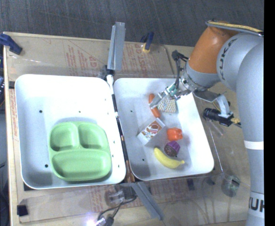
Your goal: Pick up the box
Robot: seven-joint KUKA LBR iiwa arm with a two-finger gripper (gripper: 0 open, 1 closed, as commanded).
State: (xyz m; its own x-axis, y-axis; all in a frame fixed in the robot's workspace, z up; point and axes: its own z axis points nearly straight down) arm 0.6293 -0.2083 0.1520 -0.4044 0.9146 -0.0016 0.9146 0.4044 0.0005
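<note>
Gripper [167, 97] sits low over the far part of the right bin [199, 126]. I cannot tell from this slant whether it is released or clenched. It sits over a pale speckled item [169, 106], with a small orange piece [155, 112] just to the left.

The box [151, 130], white with a red-brown printed face, lies flat near the bin's middle, nearer the camera than the tool and slightly left, apart from it. It is turned diagonally to the bin walls.

To the right of the box: an orange-red pepper [174, 134], a purple item [172, 149] and a banana [168, 159], all close by.

My judgement: I should shift the tool toward the near-left until centred over the box, rotate the wrist to span its short side, then descend straight. Approach from the left side keeps clear of the pepper. The green divided tray [80, 151] in the left bin [29, 93] is not involved.
</note>
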